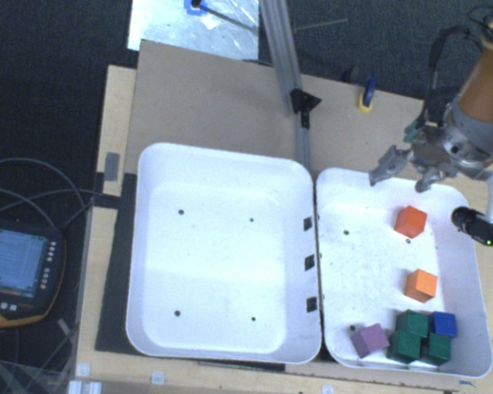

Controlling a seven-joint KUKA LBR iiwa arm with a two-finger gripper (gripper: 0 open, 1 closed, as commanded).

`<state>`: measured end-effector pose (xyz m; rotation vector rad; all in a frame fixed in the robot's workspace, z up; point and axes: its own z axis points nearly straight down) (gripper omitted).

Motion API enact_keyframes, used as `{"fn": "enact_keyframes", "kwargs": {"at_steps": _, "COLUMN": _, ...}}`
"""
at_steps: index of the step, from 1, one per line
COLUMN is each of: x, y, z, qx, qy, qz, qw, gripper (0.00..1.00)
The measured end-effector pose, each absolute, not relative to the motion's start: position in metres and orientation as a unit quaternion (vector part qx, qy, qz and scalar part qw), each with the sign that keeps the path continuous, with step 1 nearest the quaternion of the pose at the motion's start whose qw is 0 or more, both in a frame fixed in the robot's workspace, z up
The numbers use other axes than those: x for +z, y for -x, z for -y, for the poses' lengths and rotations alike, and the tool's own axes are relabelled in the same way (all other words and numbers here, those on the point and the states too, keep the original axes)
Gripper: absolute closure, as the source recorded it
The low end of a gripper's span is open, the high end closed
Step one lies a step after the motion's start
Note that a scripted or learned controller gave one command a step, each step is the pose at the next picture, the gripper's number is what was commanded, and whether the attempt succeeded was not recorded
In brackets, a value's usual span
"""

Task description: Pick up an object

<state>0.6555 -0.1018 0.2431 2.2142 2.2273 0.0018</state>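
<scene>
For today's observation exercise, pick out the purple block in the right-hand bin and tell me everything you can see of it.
The purple block is a small, matte cube-like piece, pale violet, its material hard to tell. It lies in the right bin near the front edge, turned at an angle to the bin's walls. It is the leftmost of a cluster: green blocks lie just to its right, close or touching, which I cannot tell. A small dark spot on the bin floor sits at its left. The gripper is far off, above the bin's back rim.
</scene>
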Motion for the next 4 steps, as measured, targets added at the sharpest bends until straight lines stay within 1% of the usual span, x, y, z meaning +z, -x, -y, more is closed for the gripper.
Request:
{"fn": "enact_keyframes", "kwargs": {"at_steps": 1, "x": 0.243, "y": -0.656, "z": 0.102, "qx": 0.0005, "qy": -0.705, "qz": -0.709, "qw": 0.001, "gripper": 0.0}}
{"fn": "enact_keyframes", "kwargs": {"at_steps": 2, "x": 0.194, "y": -0.665, "z": 0.101, "qx": -0.0011, "qy": -0.705, "qz": -0.709, "qw": -0.001, "gripper": 0.0}}
{"fn": "enact_keyframes", "kwargs": {"at_steps": 4, "x": 0.11, "y": -0.671, "z": 0.096, "qx": -0.001, "qy": -0.705, "qz": -0.709, "qw": -0.001, "gripper": 0.0}}
